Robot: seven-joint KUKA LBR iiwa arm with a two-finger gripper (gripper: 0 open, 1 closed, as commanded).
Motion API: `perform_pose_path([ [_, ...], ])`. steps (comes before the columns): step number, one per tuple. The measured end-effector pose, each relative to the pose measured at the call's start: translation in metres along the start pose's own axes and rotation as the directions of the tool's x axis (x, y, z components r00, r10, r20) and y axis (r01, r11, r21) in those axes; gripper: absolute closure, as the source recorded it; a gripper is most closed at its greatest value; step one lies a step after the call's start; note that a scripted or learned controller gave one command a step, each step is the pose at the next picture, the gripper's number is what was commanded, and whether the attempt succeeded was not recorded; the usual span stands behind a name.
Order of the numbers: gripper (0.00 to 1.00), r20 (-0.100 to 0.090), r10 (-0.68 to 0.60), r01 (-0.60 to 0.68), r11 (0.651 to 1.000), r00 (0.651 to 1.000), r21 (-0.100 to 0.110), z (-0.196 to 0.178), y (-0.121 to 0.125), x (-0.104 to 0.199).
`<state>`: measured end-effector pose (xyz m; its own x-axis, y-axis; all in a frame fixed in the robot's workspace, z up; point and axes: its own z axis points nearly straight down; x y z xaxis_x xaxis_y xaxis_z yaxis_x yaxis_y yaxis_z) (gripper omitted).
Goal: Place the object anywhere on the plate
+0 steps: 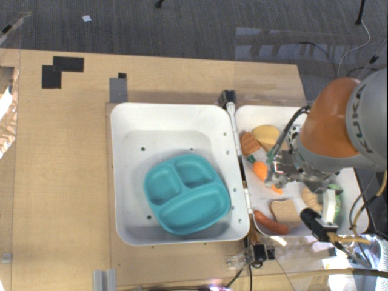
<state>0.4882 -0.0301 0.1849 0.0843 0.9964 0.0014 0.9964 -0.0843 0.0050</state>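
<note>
A teal plate (187, 193) with three compartments lies in the left bin (133, 162), toward its front. The right bin (257, 117) holds several toy foods: a brown ridged pastry (249, 143), a pale yellow piece (267, 136), an orange carrot (259, 171), a red sausage (271, 222), a toast slice (284, 210) and a tan piece (311, 198). My gripper (280, 173) is low over the right bin, just right of the carrot, with the arm's body covering much of it. A small orange bit (277, 190) shows just beneath it.
The metal divider (237, 156) between the two bins runs close to the left of the gripper. The arm's orange band (330, 123) and grey wrist cover the right bin's middle and right side. Cables and a black connector (312, 218) hang at the bin's front right.
</note>
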Motion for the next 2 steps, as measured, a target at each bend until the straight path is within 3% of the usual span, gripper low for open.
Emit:
perform_pose_path([
  [1,1.0,-0.002,-0.115,0.115,0.993,0.993,-0.007,-0.0997,-0.003,0.0585],
  [2,0.0,0.0,-0.112,0.112,0.994,0.994,-0.002,-0.0973,-0.0036,0.0563],
])
